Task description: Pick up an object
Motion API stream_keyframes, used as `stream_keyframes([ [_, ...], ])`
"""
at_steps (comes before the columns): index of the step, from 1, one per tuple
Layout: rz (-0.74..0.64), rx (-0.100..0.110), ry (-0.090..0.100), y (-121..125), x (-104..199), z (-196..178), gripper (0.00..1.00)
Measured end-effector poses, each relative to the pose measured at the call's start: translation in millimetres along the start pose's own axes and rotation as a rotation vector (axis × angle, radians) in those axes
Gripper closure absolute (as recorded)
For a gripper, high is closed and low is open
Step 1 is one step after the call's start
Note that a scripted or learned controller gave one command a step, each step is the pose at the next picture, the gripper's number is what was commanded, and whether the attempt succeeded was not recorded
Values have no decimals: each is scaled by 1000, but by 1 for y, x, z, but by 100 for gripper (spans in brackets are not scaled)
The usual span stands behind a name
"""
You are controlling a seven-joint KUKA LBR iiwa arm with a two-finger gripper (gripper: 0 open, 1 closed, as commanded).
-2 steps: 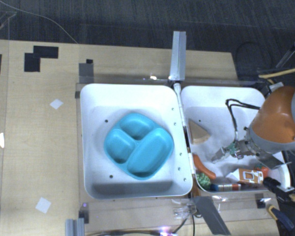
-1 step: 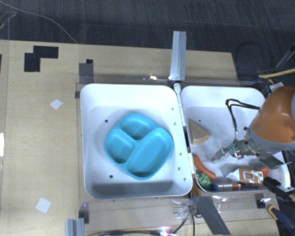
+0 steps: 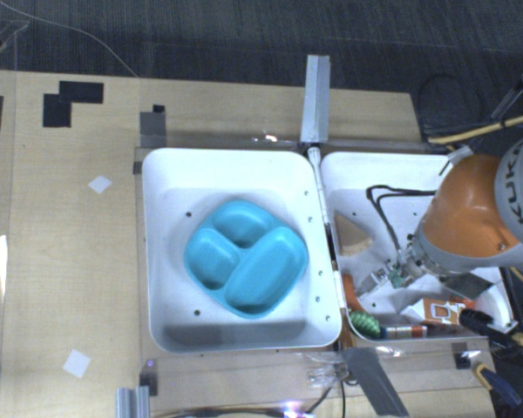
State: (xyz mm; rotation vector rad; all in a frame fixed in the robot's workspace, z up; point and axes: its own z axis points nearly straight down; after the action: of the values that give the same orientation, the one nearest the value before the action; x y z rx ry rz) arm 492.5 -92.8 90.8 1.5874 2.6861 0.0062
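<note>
Pale wood tabletop, two white bins. Left white bin holds a blue three-compartment plastic dish: light, stiff, slick; best pinched at its thin rim, 3 o'clock side. My end effector is low in the right white bin, above small clutter, a green ribbed object at 7 o'clock. Its state: cannot tell.
</note>
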Motion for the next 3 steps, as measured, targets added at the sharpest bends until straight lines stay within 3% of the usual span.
stream_keyframes([
  [1,-134,-3,0,1,0,0,0],
  [2,-233,4,11,109,-75,6,0],
  [3,-348,1,11,42,-24,2,0],
])
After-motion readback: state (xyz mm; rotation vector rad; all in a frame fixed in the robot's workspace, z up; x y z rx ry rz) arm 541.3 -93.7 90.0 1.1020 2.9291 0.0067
